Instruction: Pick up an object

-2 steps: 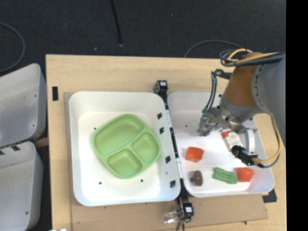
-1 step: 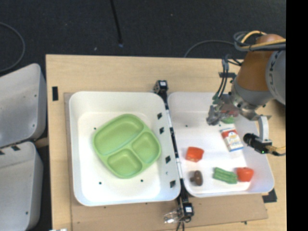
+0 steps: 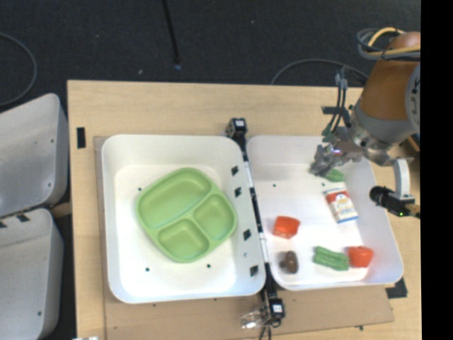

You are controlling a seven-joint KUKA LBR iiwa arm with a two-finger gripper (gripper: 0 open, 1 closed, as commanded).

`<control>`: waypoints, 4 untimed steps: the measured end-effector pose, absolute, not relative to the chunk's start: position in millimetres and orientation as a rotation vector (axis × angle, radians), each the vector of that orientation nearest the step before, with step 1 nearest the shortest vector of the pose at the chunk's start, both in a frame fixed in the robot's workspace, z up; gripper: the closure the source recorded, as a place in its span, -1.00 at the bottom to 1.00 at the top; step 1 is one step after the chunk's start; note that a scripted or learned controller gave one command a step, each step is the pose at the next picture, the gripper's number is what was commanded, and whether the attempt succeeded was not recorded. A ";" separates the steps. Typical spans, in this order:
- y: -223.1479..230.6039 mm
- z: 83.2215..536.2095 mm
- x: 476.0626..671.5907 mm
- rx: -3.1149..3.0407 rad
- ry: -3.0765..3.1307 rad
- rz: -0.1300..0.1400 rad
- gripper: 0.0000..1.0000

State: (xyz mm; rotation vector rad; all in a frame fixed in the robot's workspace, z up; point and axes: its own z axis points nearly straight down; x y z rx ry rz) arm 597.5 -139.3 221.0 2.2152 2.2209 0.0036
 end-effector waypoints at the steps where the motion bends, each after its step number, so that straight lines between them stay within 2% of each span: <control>1: -141.2 268.0 598.6 2.215 2.219 0.005 1.00; 2: -97.0 261.6 609.6 2.214 2.226 0.002 1.00; 4: 12.8 260.6 608.6 2.215 2.232 0.000 1.00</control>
